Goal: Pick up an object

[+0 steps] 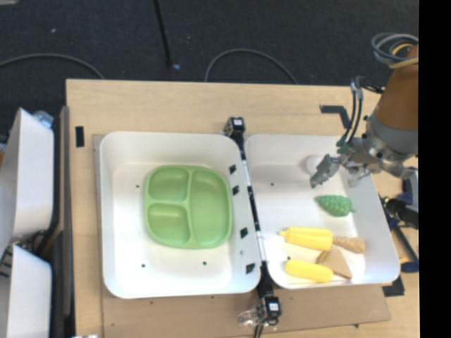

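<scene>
The arm (398,111) comes in from the right edge of the frame, its orange band cut off at the upper right so the upper part of the arm is out of shot. The gripper (337,169) hangs over the upper part of the right bin (282,153); one grey finger (323,171) juts toward the lower left and another shows to its right, spread apart with nothing between them, so it is open and holding nothing. Just behind the gripper sits a pale roundish blur against the white floor, too washed out to identify. Below the gripper, close but apart, lies the green bumpy object (333,204). In the lower part of that bin two yellow corn cobs (308,239) lie across, with tan wedge-shaped pieces (341,263) tucked against their right ends, shapes hard to separate. The left bin (120,210) carries a green divided plate (188,205) near its centre.
</scene>
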Robot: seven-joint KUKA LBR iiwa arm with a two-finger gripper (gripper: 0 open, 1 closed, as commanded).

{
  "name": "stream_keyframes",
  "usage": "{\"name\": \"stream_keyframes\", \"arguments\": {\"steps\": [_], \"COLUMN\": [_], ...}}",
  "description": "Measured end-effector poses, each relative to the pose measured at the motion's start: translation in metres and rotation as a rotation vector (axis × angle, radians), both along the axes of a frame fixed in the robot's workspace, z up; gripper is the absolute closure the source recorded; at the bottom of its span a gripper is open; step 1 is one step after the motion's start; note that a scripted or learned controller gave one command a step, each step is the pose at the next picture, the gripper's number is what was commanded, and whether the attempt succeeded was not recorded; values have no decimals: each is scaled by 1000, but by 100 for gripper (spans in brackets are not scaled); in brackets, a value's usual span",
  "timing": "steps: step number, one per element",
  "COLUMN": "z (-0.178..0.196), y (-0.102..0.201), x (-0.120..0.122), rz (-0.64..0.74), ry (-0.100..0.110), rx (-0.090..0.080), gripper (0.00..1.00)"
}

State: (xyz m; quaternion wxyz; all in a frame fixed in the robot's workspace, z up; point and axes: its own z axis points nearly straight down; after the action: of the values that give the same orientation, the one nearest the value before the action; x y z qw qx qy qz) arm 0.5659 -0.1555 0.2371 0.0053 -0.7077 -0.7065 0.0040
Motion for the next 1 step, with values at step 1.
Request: {"name": "stream_keyframes", "arguments": {"steps": [1], "z": [6], "y": [1], "x": [2], "rz": [3], "ry": [-11], "rx": [-1], "gripper": [0]}}
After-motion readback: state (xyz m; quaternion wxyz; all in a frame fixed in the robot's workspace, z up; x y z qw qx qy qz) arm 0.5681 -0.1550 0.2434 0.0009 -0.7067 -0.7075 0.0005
